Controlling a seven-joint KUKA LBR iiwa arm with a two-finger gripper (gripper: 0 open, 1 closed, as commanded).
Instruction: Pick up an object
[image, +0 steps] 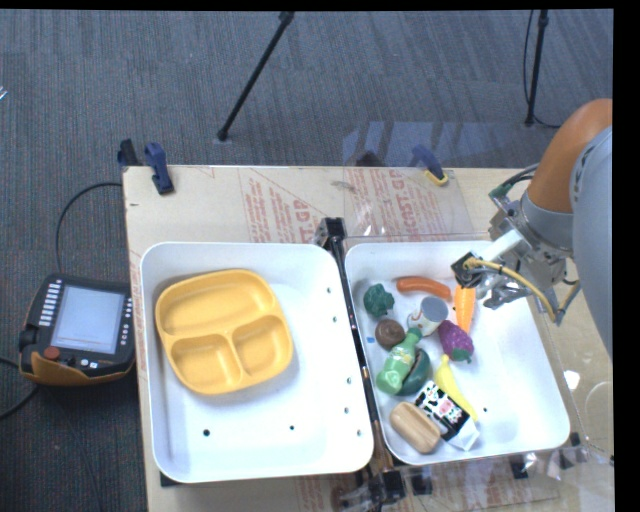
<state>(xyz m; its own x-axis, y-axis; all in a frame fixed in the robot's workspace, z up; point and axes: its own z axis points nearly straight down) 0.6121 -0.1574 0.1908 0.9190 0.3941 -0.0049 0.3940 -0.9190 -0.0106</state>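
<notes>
My gripper (482, 282) hangs over the upper right part of the right bin (520, 400), reaching in from the right. Just under its tip is an orange carrot (465, 308), standing lengthwise and touching or nearly touching the tip. I cannot make out whether the carrot is gripped. Close by lie a purple eggplant (456, 340), a small grey cup (430, 315), an orange-red sausage (422, 286) and a green broccoli (377, 298).
Lower in the right bin are a brown round piece (389, 332), a green bottle (400, 364), a yellow banana (450, 382), a cow-print carton (444, 408) and a bread roll (414, 427). The left bin (180, 430) holds a yellow divided plate (224, 330). A teach pendant (78, 332) lies on the floor at left.
</notes>
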